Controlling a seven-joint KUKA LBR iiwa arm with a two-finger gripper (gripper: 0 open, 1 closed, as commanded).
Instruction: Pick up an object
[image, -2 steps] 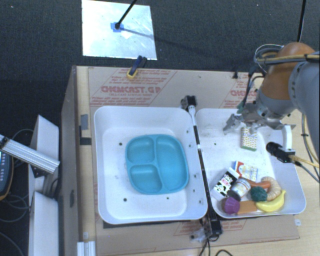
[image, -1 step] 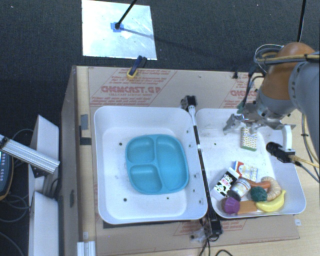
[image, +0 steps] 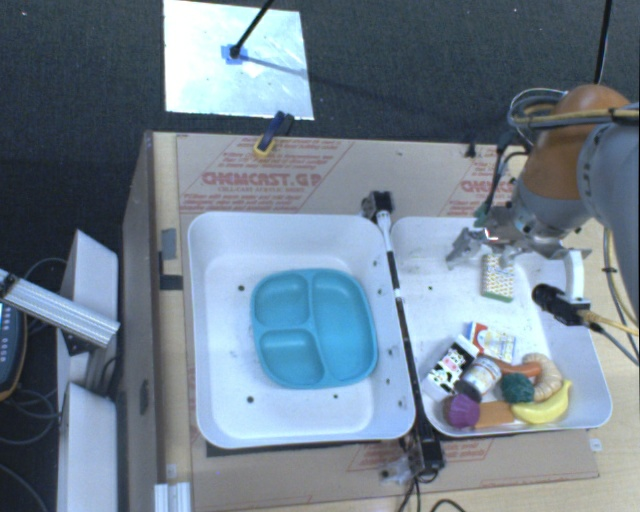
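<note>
Reaching in from the right, the grey arm (image: 590, 160) with its orange band hangs over the far part of the right bin (image: 430, 240). Its end effector (image: 487, 245) sits low above the bin floor, and how wide it stands I cannot tell from this slanted look. Just near of it, a small pale speckled packet (image: 498, 277) stands tilted, its top edge right under the tool; whether the two touch cannot be judged.

A cluster of objects lies in the near right corner of that bin: a yellow banana (image: 547, 405) along the near wall, a teal lump (image: 518, 387) just beside it, a purple round piece (image: 461, 410), an orange piece (image: 493, 414) between the purple one and the banana, a small metal can (image: 481, 376), a black-and-white patterned box (image: 449, 368), a small red, white and blue card (image: 492, 342) and a pale tan pastry-like thing (image: 535, 364).

The left bin (image: 215, 300) carries a light blue divided tray (image: 312, 327) lying flat near its middle. Both bins rest on the counter (image: 300, 170), which is covered by a printed brown sheet.
</note>
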